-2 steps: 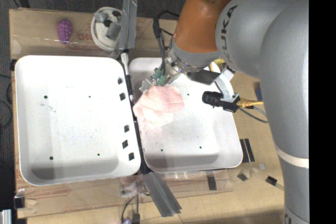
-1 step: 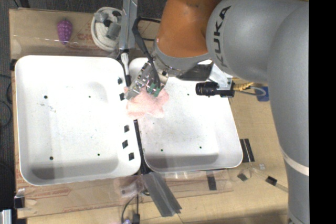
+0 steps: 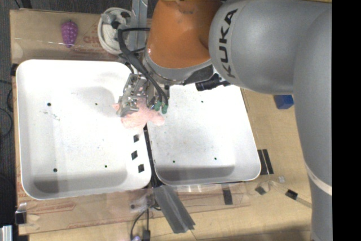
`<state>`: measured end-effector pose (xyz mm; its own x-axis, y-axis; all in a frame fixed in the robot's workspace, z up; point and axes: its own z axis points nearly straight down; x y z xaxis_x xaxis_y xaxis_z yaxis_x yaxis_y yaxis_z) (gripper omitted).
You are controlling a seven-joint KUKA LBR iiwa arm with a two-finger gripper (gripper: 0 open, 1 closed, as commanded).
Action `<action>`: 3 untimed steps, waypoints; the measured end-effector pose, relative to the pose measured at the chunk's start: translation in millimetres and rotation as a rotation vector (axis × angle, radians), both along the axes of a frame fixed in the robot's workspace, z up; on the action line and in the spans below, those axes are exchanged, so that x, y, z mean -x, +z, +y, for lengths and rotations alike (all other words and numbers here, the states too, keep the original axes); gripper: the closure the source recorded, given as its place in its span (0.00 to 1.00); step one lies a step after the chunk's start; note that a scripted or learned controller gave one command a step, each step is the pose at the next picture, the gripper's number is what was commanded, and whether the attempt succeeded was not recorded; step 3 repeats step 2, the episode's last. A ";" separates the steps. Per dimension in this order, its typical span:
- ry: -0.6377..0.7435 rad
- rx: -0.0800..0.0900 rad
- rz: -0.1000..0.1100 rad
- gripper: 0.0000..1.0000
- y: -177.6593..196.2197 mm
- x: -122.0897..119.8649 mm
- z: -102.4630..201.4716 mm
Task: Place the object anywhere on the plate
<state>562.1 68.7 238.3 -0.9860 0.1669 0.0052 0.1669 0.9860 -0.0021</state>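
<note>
Where the two bins meet, pink object (image 3: 137, 116) just beneath the claw (image 3: 135, 103), grip state indiscernible.

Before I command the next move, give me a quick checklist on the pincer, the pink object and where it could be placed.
1. Pincer located: ok, over the seam between the two bins.
2. Pink object located: ok, directly under the pincer, at the right edge of the left bin.
3. Object held between the fingers: cannot tell, the pincer hides the contact.
4. Plate found as target: not ok, I cannot pick one out.
5. Right bin floor free of obstacles: ok where visible; the arm covers its upper part.
6. Purple object outside the bins: ok, well clear of the arm.
</note>
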 end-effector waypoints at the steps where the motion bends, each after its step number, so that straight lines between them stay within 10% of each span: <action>1: 0.172 0.000 0.000 1.00 -4.1 7.4 49.7; 2: 0.172 0.000 0.000 0.00 -4.0 7.3 49.4; 3: 0.172 0.000 0.000 0.00 -4.0 7.3 49.4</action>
